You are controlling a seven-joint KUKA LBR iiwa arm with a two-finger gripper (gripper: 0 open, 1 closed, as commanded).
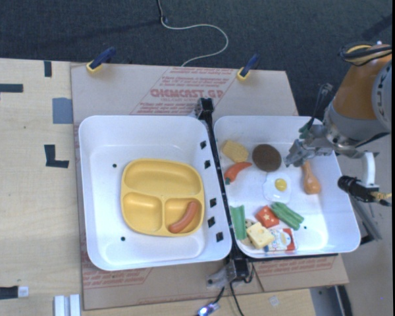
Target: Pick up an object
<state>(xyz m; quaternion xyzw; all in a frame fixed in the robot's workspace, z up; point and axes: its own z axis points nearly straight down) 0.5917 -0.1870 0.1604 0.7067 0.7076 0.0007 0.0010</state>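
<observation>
Gripper [301,151] low in right bin [329,239], just beside carrot [309,178]; open or shut, can't tell, nothing seen held. Carrot's long axis runs near-to-far. Nearby: 1 egg [277,187], 1 brown patty [267,157]. Left bin [99,196]: 1 yellow tray [159,180] w/ 1 sausage [185,217]. Front pile hard to sort.

Two white bins [92,196] side by side on a cardboard sheet [178,91], clipped at the far edge by a blue-and-yellow clamp [101,59]. White cable [197,31] looping over dark carpet [66,18] beyond.
</observation>
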